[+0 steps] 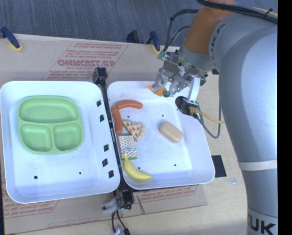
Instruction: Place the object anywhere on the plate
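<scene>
The green three-compartment plate (50, 123) lies in the left bin (9, 180). My gripper (169, 88) hangs low over the far edge of the right bin (197, 160), its fingers apart and nothing visibly between them. A small orange piece with a green end (158, 90) lies at the tip of the left finger, touching or nearly touching it, partly hidden by the gripper. Further into the right bin lie two orange sausages (128, 105), a pizza slice (134, 129), a checkered wafer (127, 144), a yellow banana (134, 172) and a tan bread roll (171, 131).
A black hinge strip (105, 126) runs between the two bins. The arm's grey body (249, 97) and a yellow cable (209, 119) overhang the right bin's right side. Cardboard (87, 58) lies under the bins.
</scene>
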Controlling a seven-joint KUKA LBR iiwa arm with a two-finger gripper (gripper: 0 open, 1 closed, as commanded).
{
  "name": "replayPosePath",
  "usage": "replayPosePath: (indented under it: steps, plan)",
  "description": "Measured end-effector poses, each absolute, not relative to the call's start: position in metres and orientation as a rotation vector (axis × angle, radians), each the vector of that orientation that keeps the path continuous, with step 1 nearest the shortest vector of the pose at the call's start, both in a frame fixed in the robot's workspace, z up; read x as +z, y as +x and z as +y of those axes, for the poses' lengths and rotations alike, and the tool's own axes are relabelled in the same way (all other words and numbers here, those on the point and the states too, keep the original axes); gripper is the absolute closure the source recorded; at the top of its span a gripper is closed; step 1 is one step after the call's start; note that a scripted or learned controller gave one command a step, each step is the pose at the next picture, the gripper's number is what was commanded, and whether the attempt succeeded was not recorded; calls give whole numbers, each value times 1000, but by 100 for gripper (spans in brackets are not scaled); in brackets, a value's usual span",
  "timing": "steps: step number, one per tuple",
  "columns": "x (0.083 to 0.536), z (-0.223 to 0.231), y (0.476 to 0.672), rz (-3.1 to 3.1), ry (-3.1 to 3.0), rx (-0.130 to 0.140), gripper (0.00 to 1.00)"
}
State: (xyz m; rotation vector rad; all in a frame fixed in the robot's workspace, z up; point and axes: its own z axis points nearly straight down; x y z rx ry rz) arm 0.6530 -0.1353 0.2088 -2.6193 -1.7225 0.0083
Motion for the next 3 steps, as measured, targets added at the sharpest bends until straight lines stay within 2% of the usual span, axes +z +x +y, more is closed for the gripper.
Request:
replayPosePath:
  steps: [1,2,3]
  plan:
    - [191,-80,635,-1497,-2757,9,100]
    - [218,-79,573,-1397,-2810,9,100]
    - [278,-76,508,-1575,-2713,7,100]
